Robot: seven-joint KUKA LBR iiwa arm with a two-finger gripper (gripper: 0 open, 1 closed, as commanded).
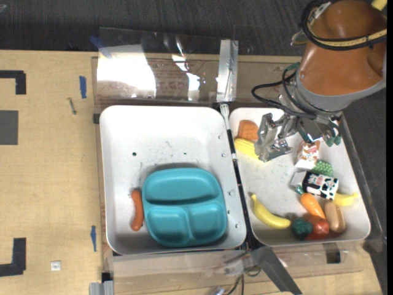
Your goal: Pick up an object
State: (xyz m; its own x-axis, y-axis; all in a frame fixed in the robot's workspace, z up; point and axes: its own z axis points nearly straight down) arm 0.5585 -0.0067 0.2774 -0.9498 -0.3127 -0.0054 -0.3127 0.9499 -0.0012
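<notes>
Camera view shows the pincer point(274, 145) low in the right bin point(359, 226), just beside a yellow corn point(244, 147). Whether it is wide or narrow, I cannot tell.

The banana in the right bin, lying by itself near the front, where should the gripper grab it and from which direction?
Grip the banana at its thick middle, coming straight down from above, fingers closing across its width. It lies flat on the right bin floor, curved, with bare floor on both long sides there, while its right end sits close to a dark green piece.
</notes>
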